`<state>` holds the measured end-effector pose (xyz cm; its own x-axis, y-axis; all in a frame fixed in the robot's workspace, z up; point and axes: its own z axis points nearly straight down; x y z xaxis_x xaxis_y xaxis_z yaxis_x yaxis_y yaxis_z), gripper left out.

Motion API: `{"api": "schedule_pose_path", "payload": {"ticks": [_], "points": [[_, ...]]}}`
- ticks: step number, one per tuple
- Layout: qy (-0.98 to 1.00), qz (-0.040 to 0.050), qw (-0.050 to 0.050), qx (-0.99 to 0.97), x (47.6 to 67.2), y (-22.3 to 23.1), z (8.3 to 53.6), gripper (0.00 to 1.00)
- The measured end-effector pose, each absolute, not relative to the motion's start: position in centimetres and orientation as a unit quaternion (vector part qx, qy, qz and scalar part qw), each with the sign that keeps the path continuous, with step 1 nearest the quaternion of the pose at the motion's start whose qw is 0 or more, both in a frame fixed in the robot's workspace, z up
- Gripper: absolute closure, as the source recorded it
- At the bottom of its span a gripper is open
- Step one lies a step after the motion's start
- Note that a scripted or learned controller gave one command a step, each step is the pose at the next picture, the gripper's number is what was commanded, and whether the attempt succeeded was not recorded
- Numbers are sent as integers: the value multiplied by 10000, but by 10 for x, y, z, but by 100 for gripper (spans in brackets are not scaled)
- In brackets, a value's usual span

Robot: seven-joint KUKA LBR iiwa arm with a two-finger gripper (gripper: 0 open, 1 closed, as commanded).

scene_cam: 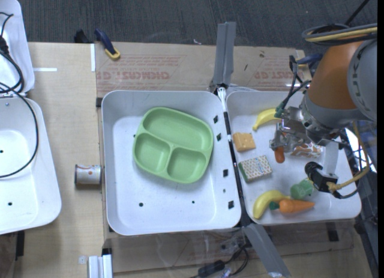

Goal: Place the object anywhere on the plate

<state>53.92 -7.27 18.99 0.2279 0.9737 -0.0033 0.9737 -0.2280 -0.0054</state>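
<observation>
The green three-compartment plate (173,145) lies in the left bin (120,211), a little above its middle. My gripper (280,143) is down in the right bin (345,208), near the bin's centre. A small orange-red piece (279,155) sits right at the gripper's tip; whether it is held is unclear. The grey arm with its orange band (336,78) hangs over the right bin's far right corner and hides part of the bin floor.
The right bin also holds a yellow banana (265,117) at the back, an orange cracker square (243,142), a pale waffle-like block (255,167), a second banana (265,202), a carrot (295,206) and a green toy (303,189). A small can (88,175) lies left of the bins.
</observation>
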Motion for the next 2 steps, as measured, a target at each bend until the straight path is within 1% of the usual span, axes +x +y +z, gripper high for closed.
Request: {"api": "schedule_pose_path", "payload": {"ticks": [1,2], "points": [[-4705,26,1,-8824,577,-60,190,100],[-6394,17,-2,-7689,624,18,190,100]]}}
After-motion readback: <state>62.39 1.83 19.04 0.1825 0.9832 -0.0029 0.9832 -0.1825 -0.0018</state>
